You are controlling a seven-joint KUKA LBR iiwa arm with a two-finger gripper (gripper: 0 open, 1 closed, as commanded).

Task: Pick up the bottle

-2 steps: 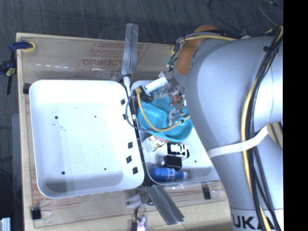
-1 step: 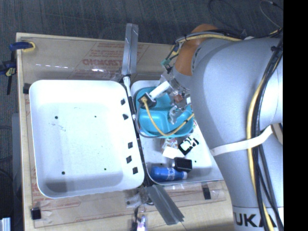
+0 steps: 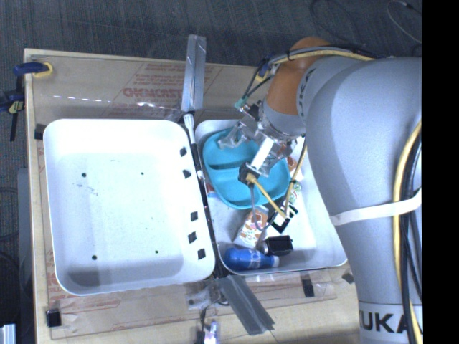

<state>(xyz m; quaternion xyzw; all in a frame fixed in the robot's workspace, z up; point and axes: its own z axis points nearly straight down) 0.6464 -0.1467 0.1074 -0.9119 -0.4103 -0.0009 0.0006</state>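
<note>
Because it lies flat at 6 o'clock of right bin (image 3: 310, 258), bottle (image 3: 251, 258) may roll: blue plastic, likely light, slick. Grip across mid-body. Gripper (image 3: 235, 139) over bowl (image 3: 221, 176), 12 o'clock; spread or closed, cannot tell.

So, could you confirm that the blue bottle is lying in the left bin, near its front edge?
Not quite. The bottle is lying in the right bin, not the left, near its front edge, as the camera view shows.
</note>
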